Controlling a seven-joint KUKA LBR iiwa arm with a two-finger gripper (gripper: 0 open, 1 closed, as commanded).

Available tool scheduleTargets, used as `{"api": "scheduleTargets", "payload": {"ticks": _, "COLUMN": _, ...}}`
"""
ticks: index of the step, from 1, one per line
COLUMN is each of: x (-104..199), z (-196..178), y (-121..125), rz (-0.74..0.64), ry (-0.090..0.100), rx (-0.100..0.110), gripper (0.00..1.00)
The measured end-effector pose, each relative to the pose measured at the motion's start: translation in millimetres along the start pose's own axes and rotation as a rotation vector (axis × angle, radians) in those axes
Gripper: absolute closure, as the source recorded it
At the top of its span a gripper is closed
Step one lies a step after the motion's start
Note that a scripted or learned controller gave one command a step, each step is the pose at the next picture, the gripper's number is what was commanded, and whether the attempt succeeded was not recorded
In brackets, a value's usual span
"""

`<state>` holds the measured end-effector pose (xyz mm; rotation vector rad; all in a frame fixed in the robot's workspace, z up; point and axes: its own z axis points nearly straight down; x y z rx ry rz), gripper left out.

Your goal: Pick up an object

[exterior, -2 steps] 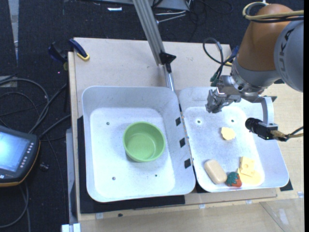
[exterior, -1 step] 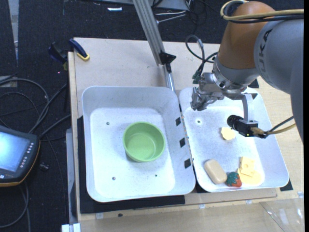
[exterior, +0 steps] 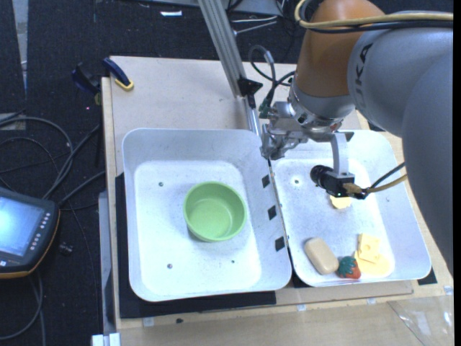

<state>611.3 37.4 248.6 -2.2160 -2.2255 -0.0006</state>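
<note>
My gripper (exterior: 276, 147) hangs over the far left corner of the right bin (exterior: 403, 215), close to the wall between the two bins. It is well apart from every object. A green bowl (exterior: 214, 211) stands upright in the middle of the left bin (exterior: 144, 193). In the right bin a tan oblong piece (exterior: 321, 255) lies near the front edge, with a small red and green toy fruit (exterior: 348, 267) beside it and a yellow holed wedge (exterior: 372, 254) to the right. A pale yellow piece (exterior: 341, 202) lies mid-bin, partly hidden by the wrist.
The big grey and orange arm (exterior: 360, 49) covers the far right of the bench. A metal pole (exterior: 227, 49) slants up behind the bins. A blue and yellow tool (exterior: 117, 74) lies on the wooden bench at the far left.
</note>
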Motion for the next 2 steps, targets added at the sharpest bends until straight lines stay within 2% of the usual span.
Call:
{"api": "scheduleTargets", "payload": {"ticks": 1, "x": 56.2, "z": 19.2, "y": 0.9, "rz": -0.001, "ry": 0.000, "rx": 0.001, "gripper": 1.00}}
{"api": "scheduleTargets", "payload": {"ticks": 2, "x": 53.5, "z": 18.2, "y": 1.4, "rz": 0.003, "ry": -0.001, "rx": 0.000, "gripper": 0.00}}
